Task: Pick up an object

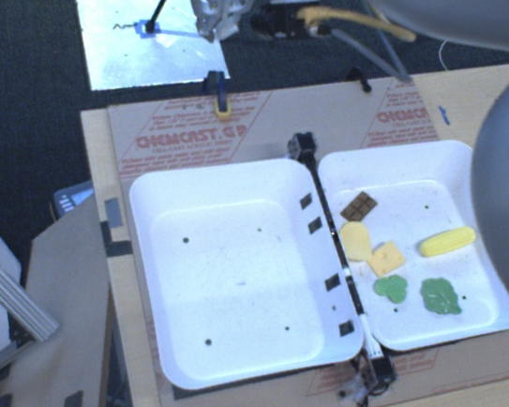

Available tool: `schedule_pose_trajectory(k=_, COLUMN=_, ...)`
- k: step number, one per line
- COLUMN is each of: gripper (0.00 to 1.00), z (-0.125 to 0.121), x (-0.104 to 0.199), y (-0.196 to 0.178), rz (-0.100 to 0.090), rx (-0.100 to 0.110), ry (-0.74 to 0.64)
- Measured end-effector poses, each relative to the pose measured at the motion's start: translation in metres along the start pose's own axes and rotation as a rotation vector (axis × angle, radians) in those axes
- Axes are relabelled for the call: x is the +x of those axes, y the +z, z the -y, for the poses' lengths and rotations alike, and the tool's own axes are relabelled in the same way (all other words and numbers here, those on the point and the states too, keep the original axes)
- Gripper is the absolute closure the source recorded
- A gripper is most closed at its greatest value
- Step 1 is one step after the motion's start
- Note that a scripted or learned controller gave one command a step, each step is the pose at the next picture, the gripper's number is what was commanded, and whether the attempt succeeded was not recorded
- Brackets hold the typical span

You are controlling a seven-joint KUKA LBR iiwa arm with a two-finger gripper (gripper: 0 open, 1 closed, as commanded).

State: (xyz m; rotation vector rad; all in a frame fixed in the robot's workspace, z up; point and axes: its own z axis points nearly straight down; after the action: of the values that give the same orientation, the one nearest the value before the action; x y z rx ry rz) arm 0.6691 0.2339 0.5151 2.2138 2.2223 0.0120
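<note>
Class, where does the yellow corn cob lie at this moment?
The yellow corn cob lies in the right bin, near its right side, just right of the yellow cheese wedge and above the larger green leaf.

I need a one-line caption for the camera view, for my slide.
Gripper raised beyond the bench; right bin holds a brown chocolate piece, yellow corn and green leafy toys.

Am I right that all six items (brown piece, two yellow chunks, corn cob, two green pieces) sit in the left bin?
Wrong bin. The camera view shows the brown piece, two yellow chunks, corn cob and two green pieces all in the right bin, not the left bin. Count and items are right.
</note>
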Motion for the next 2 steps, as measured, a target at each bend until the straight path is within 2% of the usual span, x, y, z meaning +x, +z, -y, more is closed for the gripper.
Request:
schedule_pose_trajectory(k=1, gripper=1.0, z=0.003, x=0.0, y=0.155, rz=0.006, rx=0.023, ry=0.003)
schedule_pose_trajectory(k=2, gripper=1.0, z=0.035, x=0.0, y=-0.033, rz=-0.006, rx=-0.012, ry=-0.002)
